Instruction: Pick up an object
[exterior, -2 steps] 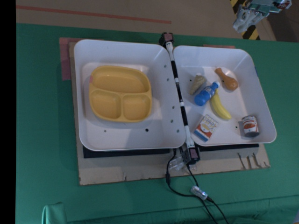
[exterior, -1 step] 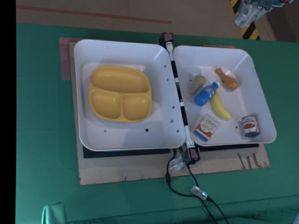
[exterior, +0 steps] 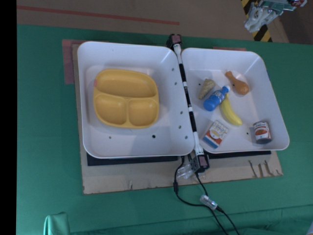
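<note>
Gripper (exterior: 254, 19) sits at top right, off the bins, above the green cloth; fingers too blurred to read. Nearest it in the right white bin (exterior: 266, 72): brown drumstick (exterior: 237, 83), then beige cone-shaped item (exterior: 207, 87), blue bottle (exterior: 215, 99), yellow banana (exterior: 230, 111). Farther: small carton w/ red-blue print (exterior: 215, 133), tin can (exterior: 261, 131). Farthest, left bin (exterior: 98, 58) w/ yellow 3-compartment plastic tray (exterior: 126, 98).

You get soft, even overhead light with a faint cool cast. The two white bins (exterior: 98, 141) come out bright, close to washed out along their rims, and throw only thin dark shadows along their near edges. The yellow tray (exterior: 126, 98) shows mild sheen, no hard glare. Focus is slightly soft throughout, and small labels stay unreadable to you.
</note>
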Robot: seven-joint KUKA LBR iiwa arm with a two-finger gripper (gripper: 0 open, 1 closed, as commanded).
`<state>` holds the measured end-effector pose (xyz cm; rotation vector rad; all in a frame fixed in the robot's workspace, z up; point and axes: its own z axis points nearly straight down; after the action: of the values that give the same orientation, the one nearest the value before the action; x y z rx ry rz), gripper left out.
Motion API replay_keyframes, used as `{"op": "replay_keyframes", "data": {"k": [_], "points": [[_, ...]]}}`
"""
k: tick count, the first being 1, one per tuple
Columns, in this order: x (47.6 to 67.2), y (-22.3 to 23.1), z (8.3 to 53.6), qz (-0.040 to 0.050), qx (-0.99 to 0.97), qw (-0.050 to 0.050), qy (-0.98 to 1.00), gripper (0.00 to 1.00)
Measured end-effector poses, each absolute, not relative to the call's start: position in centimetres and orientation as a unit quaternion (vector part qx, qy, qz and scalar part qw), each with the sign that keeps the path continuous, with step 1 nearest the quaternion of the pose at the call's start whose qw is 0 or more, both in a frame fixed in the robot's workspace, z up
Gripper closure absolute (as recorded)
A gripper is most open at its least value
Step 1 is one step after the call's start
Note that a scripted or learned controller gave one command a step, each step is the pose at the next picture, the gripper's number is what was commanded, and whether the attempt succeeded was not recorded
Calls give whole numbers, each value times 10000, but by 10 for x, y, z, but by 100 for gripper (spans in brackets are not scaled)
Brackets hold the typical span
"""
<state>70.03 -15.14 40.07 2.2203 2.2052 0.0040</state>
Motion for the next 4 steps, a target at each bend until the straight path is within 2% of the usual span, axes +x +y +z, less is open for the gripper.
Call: {"op": "replay_keyframes", "data": {"k": [1, 2, 3, 4], "points": [[700, -190, 404, 21, 7105, 91, 7036, 100], [700, -189, 367, -4, 7097, 62, 7045, 100], [701, -188, 394, 24, 7092, 88, 7049, 100], [701, -188, 394, 21, 7093, 87, 7049, 0]]}}
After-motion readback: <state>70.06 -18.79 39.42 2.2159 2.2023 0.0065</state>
